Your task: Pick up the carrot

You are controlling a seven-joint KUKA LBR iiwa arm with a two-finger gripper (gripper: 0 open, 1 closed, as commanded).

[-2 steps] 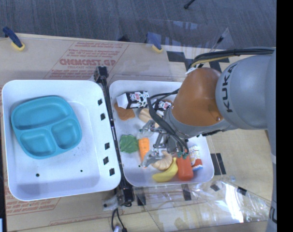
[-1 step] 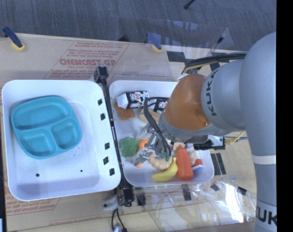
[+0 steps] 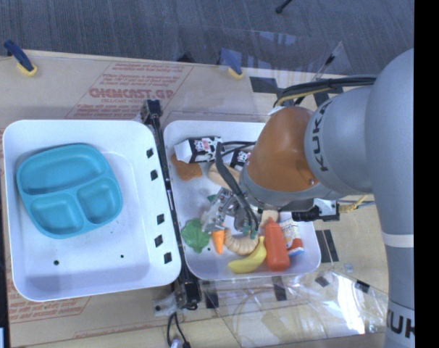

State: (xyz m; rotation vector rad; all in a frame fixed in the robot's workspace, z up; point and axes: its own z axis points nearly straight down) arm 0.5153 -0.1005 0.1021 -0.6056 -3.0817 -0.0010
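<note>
Cardboard covers the worktop point(image 3: 74, 85), which carries two white bins side by side. Left bin point(image 3: 31, 274) holds a blue divided tray point(image 3: 67, 188). Right bin point(image 3: 198, 267) is crowded: a green leafy piece point(image 3: 195, 235), a yellow banana point(image 3: 248, 261), a red bottle point(image 3: 275, 246), a brown bread-like piece point(image 3: 186, 170) and a black-and-white carton point(image 3: 202, 148) lie in it. The grey arm with its orange band point(image 3: 281, 154) hangs over the bin's middle and hides part of its contents. The gripper point(image 3: 230, 212) points down into the clutter; whether it is released or clenched cannot be told. The small orange carrot point(image 3: 218, 240) lies just below the gripper in this view, between the green piece and the banana, very close to its tip.
</note>
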